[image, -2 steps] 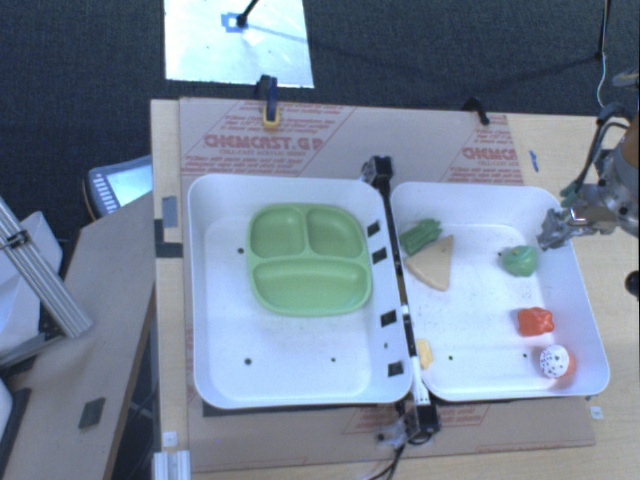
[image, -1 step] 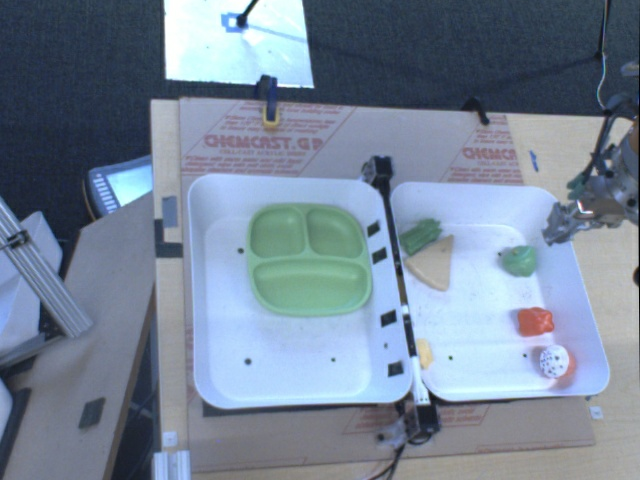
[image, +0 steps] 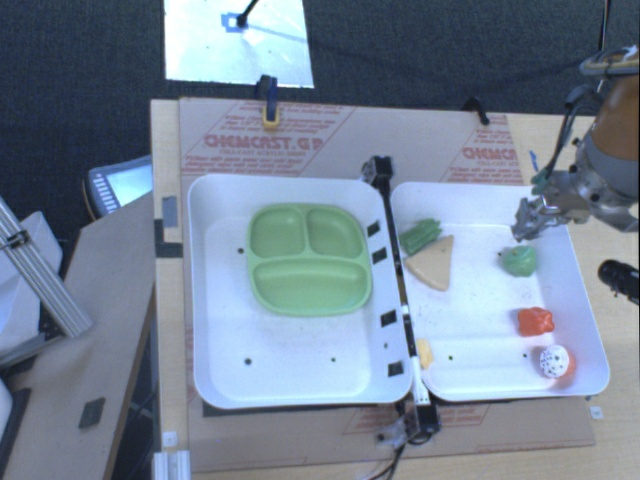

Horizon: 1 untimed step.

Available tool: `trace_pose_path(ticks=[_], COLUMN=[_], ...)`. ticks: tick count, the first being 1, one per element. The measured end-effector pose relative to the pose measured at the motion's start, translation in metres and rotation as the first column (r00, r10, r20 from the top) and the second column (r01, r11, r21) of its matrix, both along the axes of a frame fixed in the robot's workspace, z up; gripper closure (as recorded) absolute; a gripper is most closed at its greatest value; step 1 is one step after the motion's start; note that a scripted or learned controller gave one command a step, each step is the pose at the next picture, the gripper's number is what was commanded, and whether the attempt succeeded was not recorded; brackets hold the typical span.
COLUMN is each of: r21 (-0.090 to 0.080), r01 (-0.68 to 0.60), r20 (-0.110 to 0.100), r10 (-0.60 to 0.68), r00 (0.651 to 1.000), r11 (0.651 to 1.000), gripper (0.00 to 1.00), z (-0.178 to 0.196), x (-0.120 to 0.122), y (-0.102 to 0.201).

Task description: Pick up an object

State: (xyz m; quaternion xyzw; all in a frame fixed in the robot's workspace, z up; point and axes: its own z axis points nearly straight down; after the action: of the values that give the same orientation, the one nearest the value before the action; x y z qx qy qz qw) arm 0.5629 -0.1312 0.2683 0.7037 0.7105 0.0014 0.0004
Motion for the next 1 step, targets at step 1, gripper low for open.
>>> trace_pose_path(ticks=[1], r21=[0.000], r01=[0.000], r20=[-0.001], r10=[0.000], r00=[1.000], r11=[1.000], gripper=[1.00], z=[-0.0127], x=[0.0107], y=[0.0529])
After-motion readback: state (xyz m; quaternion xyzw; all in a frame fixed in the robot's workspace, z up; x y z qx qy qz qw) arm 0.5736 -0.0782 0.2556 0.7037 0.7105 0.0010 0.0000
